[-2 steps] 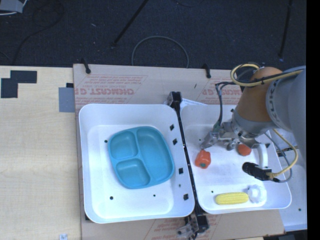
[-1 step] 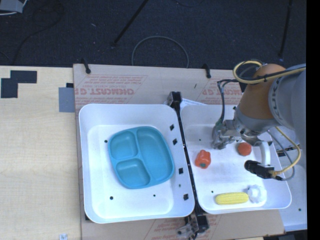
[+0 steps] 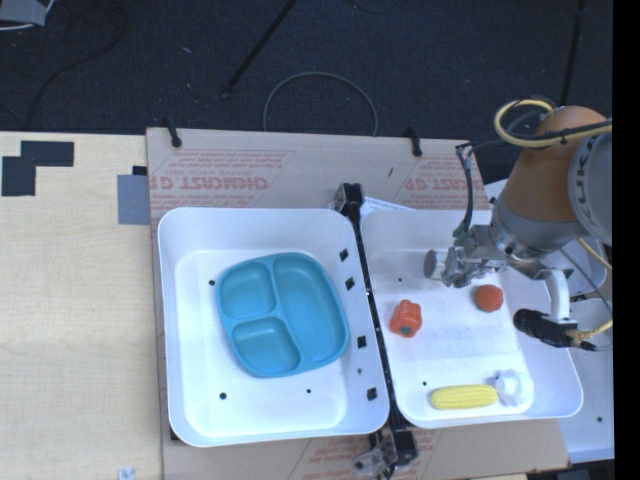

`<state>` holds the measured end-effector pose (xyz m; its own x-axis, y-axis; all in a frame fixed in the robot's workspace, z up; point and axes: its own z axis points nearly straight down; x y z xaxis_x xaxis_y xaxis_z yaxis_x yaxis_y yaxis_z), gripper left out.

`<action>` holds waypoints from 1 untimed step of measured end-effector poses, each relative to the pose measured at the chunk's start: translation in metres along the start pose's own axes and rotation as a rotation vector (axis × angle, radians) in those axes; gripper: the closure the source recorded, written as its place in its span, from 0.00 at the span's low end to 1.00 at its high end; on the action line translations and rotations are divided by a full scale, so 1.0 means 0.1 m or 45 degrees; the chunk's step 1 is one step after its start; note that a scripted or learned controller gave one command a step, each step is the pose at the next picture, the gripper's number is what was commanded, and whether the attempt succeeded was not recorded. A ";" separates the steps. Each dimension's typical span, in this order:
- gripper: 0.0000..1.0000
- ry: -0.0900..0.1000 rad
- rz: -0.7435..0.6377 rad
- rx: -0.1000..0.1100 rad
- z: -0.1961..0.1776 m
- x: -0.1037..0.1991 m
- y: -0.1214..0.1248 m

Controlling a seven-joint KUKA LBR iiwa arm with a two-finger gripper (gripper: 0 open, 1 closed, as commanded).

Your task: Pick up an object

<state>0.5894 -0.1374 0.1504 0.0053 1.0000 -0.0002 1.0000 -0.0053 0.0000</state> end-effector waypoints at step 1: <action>1.00 0.000 -0.008 -0.001 -0.42 0.01 -0.01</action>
<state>0.5886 -0.1364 0.1926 -0.0011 1.0000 -0.0001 1.0000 0.0011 0.0011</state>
